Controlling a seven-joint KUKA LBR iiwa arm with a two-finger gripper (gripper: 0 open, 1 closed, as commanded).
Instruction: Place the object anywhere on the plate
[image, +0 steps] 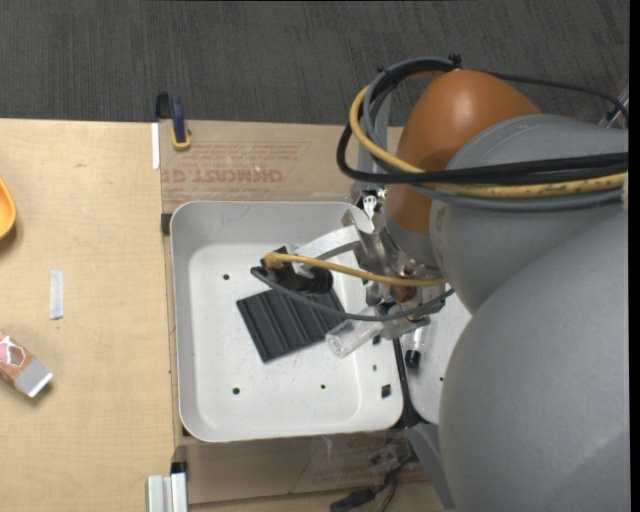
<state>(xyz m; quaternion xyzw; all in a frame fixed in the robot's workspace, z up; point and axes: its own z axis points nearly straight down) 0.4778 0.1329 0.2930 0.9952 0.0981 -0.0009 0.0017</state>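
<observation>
The arm (540, 300) is nearest the camera, a grey bulk covering the right side, with its orange band (460, 130) above and yellow and black cables looped round it. Below the band the tool (390, 305) reaches down over the right edge of the left bin (190, 330). It is crowded by brackets and cable, and I cannot tell whether it is released or clenched.

A black ribbed slab (285, 322) lies flat on the floor of that bin, near its middle and turned at an angle to the walls. It sits just left of the tool, and nothing shows the tool grasping it. A small clear tube (345, 342) lies at the slab's lower right corner, close under the tool. Whether the two touch is unclear.

A strip of the right bin (430, 385) shows under the arm.

A brown cardboard sheet (240, 170) lies under the bins. On the pale table (80, 400) to the left, well apart from the bin, are a short grey strip (56, 294), a wrapped bar (22, 365) and an orange curved thing (5, 212) cut off by the edge. A blue clamp (175, 120) grips the table's far edge.
</observation>
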